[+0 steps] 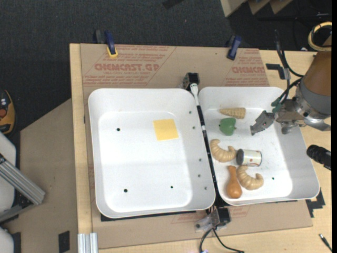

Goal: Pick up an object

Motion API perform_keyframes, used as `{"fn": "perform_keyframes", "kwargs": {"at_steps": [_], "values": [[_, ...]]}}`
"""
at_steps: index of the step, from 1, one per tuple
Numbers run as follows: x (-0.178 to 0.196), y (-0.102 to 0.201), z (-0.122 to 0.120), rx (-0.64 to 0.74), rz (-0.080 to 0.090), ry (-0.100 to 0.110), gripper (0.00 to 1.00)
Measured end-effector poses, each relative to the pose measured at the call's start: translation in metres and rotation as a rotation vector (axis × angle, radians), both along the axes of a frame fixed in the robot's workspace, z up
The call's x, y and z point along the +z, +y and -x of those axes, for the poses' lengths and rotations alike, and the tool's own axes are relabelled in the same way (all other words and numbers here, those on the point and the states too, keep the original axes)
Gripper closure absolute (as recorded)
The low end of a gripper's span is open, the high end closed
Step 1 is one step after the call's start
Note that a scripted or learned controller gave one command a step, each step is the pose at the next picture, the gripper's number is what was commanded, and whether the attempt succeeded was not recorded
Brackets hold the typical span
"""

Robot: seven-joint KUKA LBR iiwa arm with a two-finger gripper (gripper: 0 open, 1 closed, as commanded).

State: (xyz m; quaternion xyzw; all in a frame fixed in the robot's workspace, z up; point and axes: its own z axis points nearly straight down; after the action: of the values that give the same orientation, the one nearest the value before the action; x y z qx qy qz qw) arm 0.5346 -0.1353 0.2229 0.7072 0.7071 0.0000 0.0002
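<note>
Over right bin (295,178), my gripper (261,124) hangs just right of the green pepper (227,125); can't tell how my jaws stand. Nothing held. Likeliest target: the pepper, squat, no clear long axis. Cone (233,112) just above it lies left-right, tip right. Risk: cone and croissant (222,152) sit close to the pepper, so I could clip 1 or close on air.

Bench Fixtures and Surroundings

A brown board (174,62) with red lettering lay under two white bins (105,141). Blue clamps (110,44) gripped its far edge. Dark carpet (79,9) lay beyond, and a metal rail (21,181) sat at the left.
</note>
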Motion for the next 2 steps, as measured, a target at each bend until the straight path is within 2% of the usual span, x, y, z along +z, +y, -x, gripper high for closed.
{"fn": "perform_keyframes", "kwargs": {"at_steps": [1, 2], "values": [[-0.103, 0.013, 0.045, -0.001, -0.005, 0.013, 0.00], [-0.087, 0.011, 0.041, -0.001, 0.001, -0.003, 1.00]]}}
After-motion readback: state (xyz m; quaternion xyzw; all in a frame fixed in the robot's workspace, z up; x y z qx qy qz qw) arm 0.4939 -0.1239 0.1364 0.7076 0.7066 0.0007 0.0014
